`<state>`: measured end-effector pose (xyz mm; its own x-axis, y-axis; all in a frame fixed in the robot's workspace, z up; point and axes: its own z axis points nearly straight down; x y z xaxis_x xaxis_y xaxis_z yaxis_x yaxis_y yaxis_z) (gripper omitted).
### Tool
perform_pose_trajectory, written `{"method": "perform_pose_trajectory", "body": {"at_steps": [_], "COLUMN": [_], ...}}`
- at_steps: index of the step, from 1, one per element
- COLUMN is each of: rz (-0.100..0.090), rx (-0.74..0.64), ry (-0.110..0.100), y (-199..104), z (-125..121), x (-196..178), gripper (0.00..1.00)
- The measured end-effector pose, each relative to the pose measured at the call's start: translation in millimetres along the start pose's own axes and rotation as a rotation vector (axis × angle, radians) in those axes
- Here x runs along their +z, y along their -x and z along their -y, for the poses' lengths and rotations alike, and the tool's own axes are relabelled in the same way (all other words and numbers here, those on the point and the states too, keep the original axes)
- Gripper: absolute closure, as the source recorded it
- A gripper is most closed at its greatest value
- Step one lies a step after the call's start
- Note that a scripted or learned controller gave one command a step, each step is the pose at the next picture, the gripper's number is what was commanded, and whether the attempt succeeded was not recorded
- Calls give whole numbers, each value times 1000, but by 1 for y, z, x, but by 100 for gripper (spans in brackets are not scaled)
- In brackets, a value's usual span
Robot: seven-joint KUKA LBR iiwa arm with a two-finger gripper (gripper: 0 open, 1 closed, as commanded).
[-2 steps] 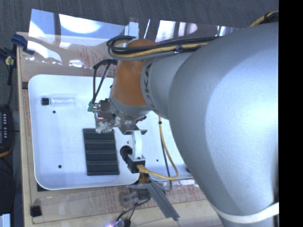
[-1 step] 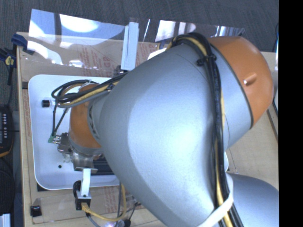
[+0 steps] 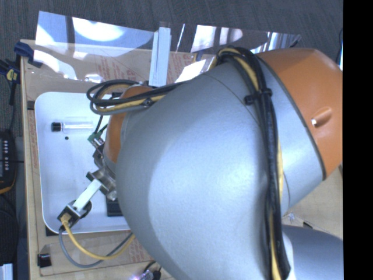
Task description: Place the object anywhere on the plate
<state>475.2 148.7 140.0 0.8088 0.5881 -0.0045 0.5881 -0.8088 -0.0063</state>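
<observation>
One black object [image 3: 56, 127] in bin [image 3: 49, 174]

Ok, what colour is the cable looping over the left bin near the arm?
Yellow, bundled with black, seen in the camera view: cable above the white bin.

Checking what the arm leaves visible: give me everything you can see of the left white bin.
The left bin is a shallow white tray with rounded corners, looking like smooth plastic, lying flat on the bench. The grey arm covers its right part. A small black object sits on its floor near the upper left. A yellow cable loops past its lower edge.
</observation>
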Motion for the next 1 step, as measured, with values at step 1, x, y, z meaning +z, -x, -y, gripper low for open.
{"method": "perform_pose_trajectory", "body": {"at_steps": [1], "rz": [-3], "rx": [-208], "ry": [2], "y": [68], "z": [-96], "x": [-51], "gripper": [100]}}
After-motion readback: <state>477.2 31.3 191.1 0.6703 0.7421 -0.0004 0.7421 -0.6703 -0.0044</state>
